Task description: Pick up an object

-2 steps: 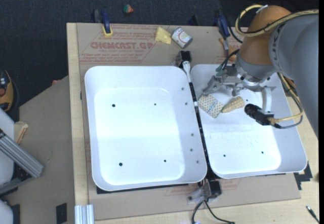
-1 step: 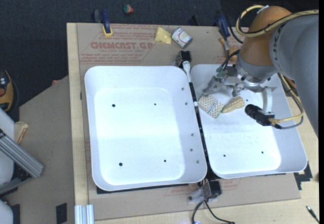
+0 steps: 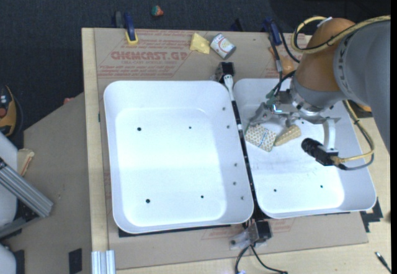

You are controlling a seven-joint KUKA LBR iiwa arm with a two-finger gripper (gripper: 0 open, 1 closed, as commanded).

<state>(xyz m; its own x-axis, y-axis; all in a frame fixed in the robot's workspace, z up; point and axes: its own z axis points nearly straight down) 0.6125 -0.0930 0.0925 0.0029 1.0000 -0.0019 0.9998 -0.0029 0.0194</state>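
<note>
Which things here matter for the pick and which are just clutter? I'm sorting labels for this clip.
Part of the job:
- hand, low over the right bin
- patterned pale object in that bin
- tan object beside it

Just lying about:
- left bin
- yellow piece and small box on the cardboard behind the bins
- small object on the carpet
</note>
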